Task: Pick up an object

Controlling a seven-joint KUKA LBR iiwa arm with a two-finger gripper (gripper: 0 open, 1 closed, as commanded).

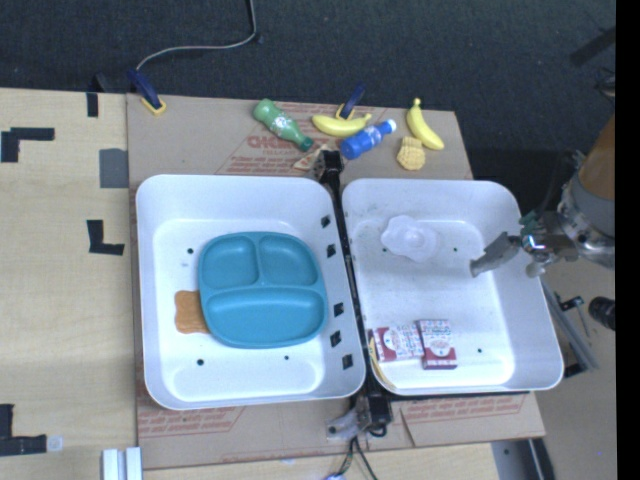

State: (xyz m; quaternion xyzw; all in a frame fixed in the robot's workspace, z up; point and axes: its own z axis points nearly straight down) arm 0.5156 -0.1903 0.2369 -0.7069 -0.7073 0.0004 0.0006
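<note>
The right bin (500, 363) holds a clear plastic cup (410, 238) lying near its back and two small red and white cartons (400, 344) (436, 343) side by side near its front wall. My gripper (492, 258) reaches in over the right bin's right rim, low and tilted toward the left. It is to the right of the clear cup and apart from it. Nothing shows in its grasp. The left bin (160, 268) holds a blue divided plate (263, 290) with a tan flat piece (187, 312) sticking out from under its left edge.
Behind the bins on the cardboard lie a green bottle (283, 125), two yellow bananas (342, 124) (425, 126), a blue bottle (367, 138) and a small yellow piece (410, 154). A black divider (340, 268) runs between the bins. The arm's wrist (585, 223) hangs at the right.
</note>
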